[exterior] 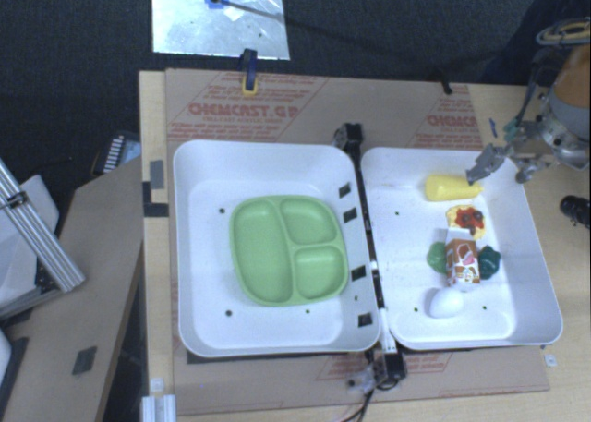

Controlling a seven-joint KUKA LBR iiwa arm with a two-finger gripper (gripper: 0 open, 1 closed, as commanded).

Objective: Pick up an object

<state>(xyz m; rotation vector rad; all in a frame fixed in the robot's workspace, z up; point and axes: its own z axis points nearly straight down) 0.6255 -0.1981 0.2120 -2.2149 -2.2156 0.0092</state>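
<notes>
The right bin [526, 309] holds several small objects. A yellow block [448, 187] lies near its far side. Below it sit a red and yellow piece [467, 218], a small orange and white carton [462, 263] between a green piece [436, 257] and a dark green piece [489, 260], and a white rounded piece [447, 302]. My gripper [501, 174] hangs over the bin's far right corner, just right of the yellow block. It is open, with nothing between its fingers [481, 168].
The left bin [199, 319] holds a light green divided plate [286, 249]. A black hinge strip [362, 235] runs between the bins. A metal rail [32, 231] stands at the left, and a silver sheet [220, 5] lies beyond the bench.
</notes>
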